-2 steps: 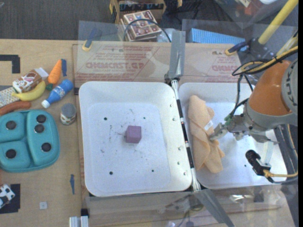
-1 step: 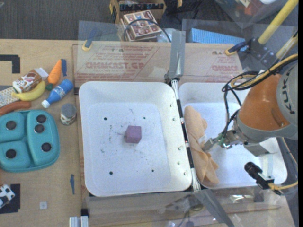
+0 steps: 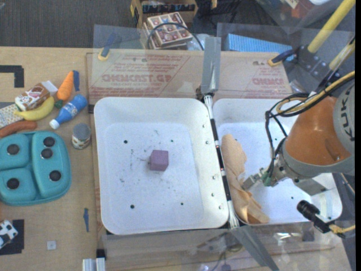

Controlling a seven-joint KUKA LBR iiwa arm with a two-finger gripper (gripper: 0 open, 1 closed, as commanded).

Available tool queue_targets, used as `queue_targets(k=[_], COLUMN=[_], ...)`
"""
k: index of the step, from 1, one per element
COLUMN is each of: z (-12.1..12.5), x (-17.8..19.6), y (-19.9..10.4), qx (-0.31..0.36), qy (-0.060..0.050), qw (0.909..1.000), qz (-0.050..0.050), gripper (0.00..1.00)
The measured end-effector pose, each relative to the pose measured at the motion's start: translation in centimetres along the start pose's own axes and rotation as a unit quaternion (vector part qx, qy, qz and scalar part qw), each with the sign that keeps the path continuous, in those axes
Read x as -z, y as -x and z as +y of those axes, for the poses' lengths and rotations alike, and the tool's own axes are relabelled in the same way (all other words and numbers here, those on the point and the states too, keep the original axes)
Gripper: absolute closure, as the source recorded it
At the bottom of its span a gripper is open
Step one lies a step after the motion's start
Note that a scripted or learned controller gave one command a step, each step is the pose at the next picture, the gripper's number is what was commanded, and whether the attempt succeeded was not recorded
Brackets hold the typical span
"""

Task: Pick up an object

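Camera view: fixed above the bench, looking down at a slant on two white bins side by side.
Cube: a small purple cube (image 3: 158, 160) lies flat near the middle of the left bin (image 3: 113, 114), alone on the speckled floor, clear of every wall.
Tan object: a pale tan, elongated thing (image 3: 233, 154) lies in the right bin (image 3: 237, 110) along its left wall; a second tan piece (image 3: 250, 208) lies below it near the front corner. Whether the two are joined cannot be told.
Gripper: the gripper (image 3: 256, 179) hangs low over the right bin, just right of the tan object and close to it; contact cannot be told.
Claw state: cannot tell whether it is spread or pressed together; nothing can be seen caught in it.
Arm: grey with an orange band (image 3: 313, 134), reaching in from the right above the right bin, with black and yellow cables looping over it.
Cube to gripper: well apart, with the divider between the bins lying between them.
Left of bins: a teal tray (image 3: 34, 171) with dark dots, a small can (image 3: 81, 135), a blue bottle (image 3: 69, 111), a banana (image 3: 35, 112) and a carrot (image 3: 66, 85) sit on the wooden bench (image 3: 51, 61).
Behind bins: a cardboard box (image 3: 163, 4) and a patterned box (image 3: 167, 30).
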State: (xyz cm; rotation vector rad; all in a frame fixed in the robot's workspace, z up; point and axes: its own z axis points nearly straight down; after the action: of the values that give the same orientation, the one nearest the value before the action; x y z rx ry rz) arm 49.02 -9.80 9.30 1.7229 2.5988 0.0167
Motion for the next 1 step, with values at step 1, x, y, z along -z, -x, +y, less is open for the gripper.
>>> queue_targets(k=[1], z=[5.87], x=[9.1], y=[-4.01], qx=[-0.094], qy=[-0.011], qw=[0.9955], qz=[0.005], gripper=[0.0])
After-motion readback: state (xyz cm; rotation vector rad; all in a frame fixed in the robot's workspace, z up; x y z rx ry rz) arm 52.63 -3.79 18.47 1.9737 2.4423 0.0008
